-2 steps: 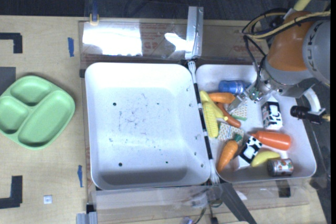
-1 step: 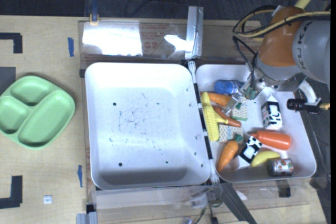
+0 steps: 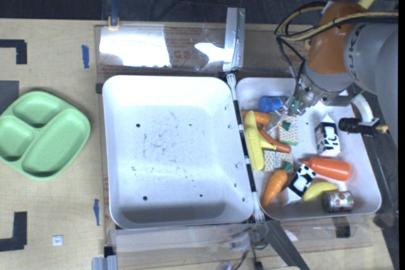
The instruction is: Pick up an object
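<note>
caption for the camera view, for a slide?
Gripper lowered into right bin among toy food; left bin beside it.

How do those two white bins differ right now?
The left bin shows mostly bare, speckled floor; the right bin is crowded with toy food such as a corn cob and a carrot. The arm reaches over the right bin, not the left. Both are shallow and white.

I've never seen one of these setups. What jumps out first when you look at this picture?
Probably the heap of bright toy food in the right bin: an ear of corn, two carrots and a banana. Above it the big grey arm with its orange band reaches down, its claw low over the pile. Off to the left, a green divided plate sits alone on the bench.
</note>
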Controlling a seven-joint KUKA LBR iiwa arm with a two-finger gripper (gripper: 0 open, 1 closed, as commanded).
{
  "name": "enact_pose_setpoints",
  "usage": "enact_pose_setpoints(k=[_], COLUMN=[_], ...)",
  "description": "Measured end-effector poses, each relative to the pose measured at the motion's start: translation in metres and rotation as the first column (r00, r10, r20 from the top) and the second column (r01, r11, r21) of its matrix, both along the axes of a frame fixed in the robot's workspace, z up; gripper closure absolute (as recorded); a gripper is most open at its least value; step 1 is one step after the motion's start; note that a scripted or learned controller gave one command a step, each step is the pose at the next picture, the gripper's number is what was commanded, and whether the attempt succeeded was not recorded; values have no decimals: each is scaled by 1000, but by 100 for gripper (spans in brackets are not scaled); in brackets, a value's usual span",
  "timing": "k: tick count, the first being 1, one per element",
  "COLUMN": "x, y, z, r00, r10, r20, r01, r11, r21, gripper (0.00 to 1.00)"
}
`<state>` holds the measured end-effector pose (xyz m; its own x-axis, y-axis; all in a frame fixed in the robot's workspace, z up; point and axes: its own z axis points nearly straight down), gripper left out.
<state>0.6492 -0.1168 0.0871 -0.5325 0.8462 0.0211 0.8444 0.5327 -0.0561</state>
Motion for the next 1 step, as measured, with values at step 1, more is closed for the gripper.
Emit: enact_pose_setpoints(k=[1], x=[-66], y=[-3], z=[26], r00=[988], r10=[142], r20=[61], r01=[-143], r11=[990], r21=[12], gripper=[0])
